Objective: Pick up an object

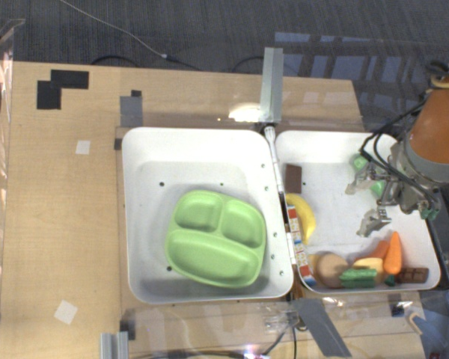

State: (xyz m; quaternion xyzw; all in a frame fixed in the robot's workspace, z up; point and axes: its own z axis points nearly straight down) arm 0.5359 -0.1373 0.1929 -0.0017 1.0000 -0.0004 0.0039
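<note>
Left bin (135, 200): white; holds a light green divided plate (215, 238). Right bin (322, 155): white. In it: yellow banana (305, 215), orange carrot (392, 253), dark brown block (292, 176), green piece (357, 277), tan-brown round item (329, 266). Table (52, 223): pale wood, black patches (60, 87). Arm (438, 129): orange band, grey below.

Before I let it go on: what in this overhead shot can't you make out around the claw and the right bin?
- Claw: whether it is open or shut, too small and cluttered with cables.
- Small green object beside the claw: partly hidden by wrist hardware; identity unclear.
- Brown block in the shallow white right bin's near corner: partly covered by the orange carrot.
- Arm: cut off by the right edge.
</note>
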